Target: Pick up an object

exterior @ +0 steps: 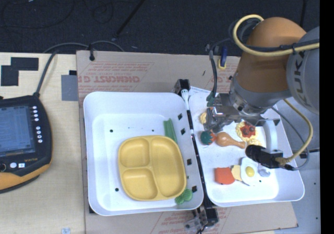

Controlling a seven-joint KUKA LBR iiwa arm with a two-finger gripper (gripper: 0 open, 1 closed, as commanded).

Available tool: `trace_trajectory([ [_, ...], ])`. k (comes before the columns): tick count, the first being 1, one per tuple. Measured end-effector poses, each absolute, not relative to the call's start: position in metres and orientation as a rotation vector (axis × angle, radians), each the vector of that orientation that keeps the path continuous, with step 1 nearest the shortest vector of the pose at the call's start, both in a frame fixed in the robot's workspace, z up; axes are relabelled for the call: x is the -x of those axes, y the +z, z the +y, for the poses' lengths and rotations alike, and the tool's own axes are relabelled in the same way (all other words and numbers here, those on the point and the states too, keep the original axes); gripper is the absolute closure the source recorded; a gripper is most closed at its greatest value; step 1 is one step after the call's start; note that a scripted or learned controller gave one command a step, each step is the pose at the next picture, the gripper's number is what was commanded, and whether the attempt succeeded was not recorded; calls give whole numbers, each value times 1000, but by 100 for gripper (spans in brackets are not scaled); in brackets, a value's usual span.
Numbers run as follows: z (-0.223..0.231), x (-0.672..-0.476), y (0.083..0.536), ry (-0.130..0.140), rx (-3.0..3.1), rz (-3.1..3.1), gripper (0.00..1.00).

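my jaws hang low at the right bin's eleven o'clock corner; i cannot tell their state. the drumstick toy and teal piece lie just beside. crowding there could make me nudge both and close on nothing.

The arm is grey, with a broad, rounded orange band above the wrist. Dark letters, partly cut off, run down the grey casing at the right. A yellow cable loops over the orange band's left side, and a thin dark cable with a blue fitting hangs just left of it. Below the band sits a grey ring, then the gripper, a cluster of dark and metallic parts.
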State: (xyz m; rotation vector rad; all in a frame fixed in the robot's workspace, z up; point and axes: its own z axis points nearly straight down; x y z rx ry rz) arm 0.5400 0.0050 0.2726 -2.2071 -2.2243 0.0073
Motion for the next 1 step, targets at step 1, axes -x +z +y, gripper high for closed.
trace_trajectory([
  [1,11,-479,348,-2,2219,-2223,100],
])
